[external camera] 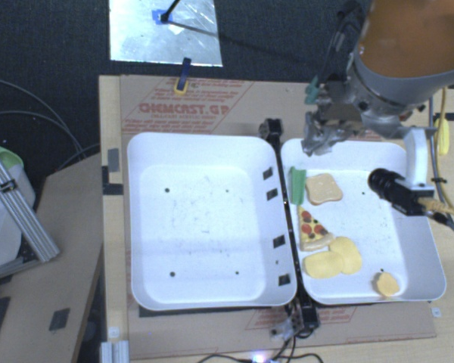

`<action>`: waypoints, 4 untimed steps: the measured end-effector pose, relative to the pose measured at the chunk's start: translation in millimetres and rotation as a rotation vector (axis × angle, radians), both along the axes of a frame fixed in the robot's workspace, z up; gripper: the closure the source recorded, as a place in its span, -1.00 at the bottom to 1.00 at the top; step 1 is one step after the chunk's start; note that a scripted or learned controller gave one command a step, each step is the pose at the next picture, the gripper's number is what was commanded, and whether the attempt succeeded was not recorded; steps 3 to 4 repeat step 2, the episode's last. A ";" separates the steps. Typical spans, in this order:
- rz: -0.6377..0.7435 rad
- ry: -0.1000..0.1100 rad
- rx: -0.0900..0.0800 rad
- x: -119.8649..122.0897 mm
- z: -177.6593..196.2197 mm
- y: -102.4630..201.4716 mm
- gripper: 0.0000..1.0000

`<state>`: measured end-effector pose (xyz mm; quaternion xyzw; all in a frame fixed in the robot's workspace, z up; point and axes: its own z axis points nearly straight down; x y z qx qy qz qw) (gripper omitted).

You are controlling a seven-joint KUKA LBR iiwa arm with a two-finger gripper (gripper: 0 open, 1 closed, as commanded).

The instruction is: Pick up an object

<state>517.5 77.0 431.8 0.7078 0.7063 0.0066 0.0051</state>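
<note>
Nearest, at the 5 o'clock corner of the shallow white right bin (374, 229), lies a small rounded yellow piece (387, 283). At about 7 o'clock from the centre of the bin lie two pale yellow flat chips (334, 260), which touch each other. Just beyond them, at 9 o'clock, lies a toy pizza slice with red dots (312, 229), near the wall between the bins. At 10 o'clock there is a light brown toy slice of toast (324, 189), and just beside it a narrow green stick (296, 185) lies along that same wall. These are the objects which can be picked, and all of them rest on the floor of the bin. The grey metal two-finger gripper (318, 139) hangs over the 11 o'clock corner of this bin (whether it is open or closed I cannot tell, nor whether it grips something). The shallow white left bin (204, 218) stands beside, at 9 o'clock.
</note>
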 end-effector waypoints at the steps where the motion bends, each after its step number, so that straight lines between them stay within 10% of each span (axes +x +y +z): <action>1: 0.003 0.016 -0.004 101.5 -88.4 3.1 1.00; 2: 0.000 0.028 -0.003 38.8 -181.8 -19.6 1.00; 4: 0.000 0.028 -0.003 38.8 -181.8 -19.6 1.00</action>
